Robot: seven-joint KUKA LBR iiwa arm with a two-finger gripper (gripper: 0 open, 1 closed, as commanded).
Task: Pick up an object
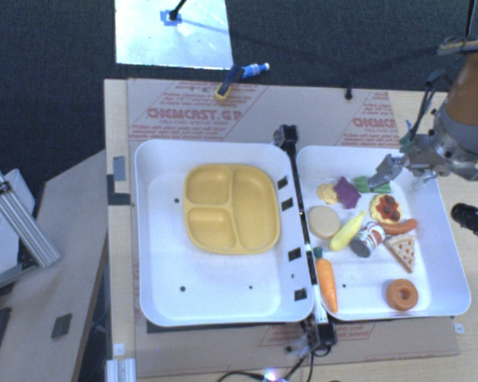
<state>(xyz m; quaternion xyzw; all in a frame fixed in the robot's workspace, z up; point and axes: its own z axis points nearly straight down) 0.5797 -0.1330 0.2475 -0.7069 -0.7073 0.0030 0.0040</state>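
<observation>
The right bin (454,281) holds several toy foods: a purple piece (347,191), a green piece (379,185), a round red-topped pizza (386,208), a sausage (403,227), a tan disc (324,221), a yellow banana (346,231), a small can (368,239), a pizza slice (402,253), a carrot (326,283) and a donut (401,294). My gripper (405,173) hangs over the bin's far side, just above the green piece and the pizza. Its fingers stand open with nothing between them.
The left bin (155,293) holds a yellow divided plate (229,208). A black clip-lined ridge (296,213) separates the two bins. A blue and yellow marker (240,74) lies on the cardboard behind the bins. A black part (472,220) sticks in at the right edge.
</observation>
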